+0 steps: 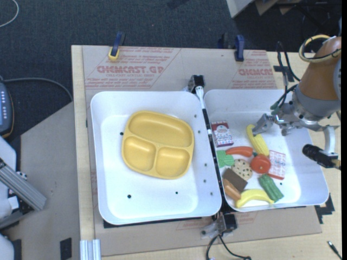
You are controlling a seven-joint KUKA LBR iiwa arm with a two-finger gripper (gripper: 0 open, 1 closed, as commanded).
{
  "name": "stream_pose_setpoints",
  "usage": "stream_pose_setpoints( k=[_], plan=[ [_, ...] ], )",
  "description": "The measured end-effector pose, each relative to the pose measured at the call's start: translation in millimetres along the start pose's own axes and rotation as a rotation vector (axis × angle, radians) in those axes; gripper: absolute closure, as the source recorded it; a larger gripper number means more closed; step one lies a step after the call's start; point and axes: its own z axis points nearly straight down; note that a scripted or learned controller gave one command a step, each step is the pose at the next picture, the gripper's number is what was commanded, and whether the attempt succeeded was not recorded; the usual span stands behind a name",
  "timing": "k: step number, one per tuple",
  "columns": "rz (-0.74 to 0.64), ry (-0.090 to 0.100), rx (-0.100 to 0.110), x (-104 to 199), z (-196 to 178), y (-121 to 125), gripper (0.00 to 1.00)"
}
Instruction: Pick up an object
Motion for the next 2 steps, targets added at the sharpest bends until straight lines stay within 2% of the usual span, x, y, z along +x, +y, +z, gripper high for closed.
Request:
stream_pose_setpoints(
  k=[1, 2],
  plan=[
    [0.0, -0.001, -0.001, 1, 35, 0, 0.0],
    [0.001, -0.003, -0.007, 0, 21, 1, 1.0]
  ],
)
